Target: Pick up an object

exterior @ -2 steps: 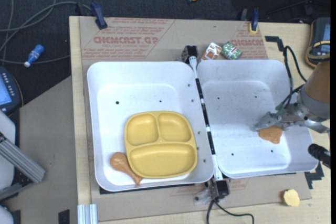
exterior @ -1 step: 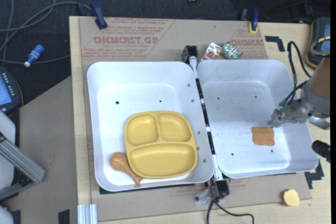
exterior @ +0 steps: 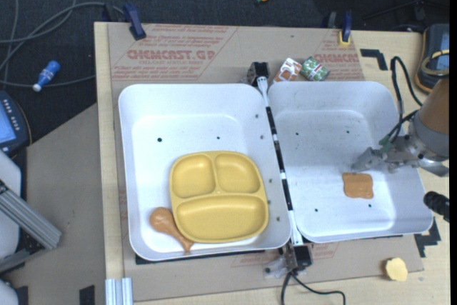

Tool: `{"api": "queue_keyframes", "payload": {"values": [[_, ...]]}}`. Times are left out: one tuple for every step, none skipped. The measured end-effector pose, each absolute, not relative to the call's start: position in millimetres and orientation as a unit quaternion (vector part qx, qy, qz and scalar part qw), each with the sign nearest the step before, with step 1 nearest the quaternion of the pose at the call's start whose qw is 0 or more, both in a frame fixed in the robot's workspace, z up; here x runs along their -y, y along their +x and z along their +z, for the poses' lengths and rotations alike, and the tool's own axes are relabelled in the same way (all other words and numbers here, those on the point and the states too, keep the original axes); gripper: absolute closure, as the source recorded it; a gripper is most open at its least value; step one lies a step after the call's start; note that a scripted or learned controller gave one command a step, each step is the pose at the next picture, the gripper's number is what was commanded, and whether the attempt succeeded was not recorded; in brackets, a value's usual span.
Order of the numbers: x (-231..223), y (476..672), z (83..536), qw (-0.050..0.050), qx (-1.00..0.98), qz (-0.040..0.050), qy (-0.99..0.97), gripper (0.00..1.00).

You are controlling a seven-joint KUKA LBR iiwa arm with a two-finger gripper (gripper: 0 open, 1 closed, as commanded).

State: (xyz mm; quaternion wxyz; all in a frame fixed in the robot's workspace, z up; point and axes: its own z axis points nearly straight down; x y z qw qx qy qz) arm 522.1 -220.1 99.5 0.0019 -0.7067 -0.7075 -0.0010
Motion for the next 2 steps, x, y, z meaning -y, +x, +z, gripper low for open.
{"api": "queue_keyframes", "payload": {"values": [[147,503.1,86,-0.001,0.708,-0.0006,-0.706,0.0],[193,578.3,141,-0.007,0.708,-0.002,-0.706,0.0]]}}
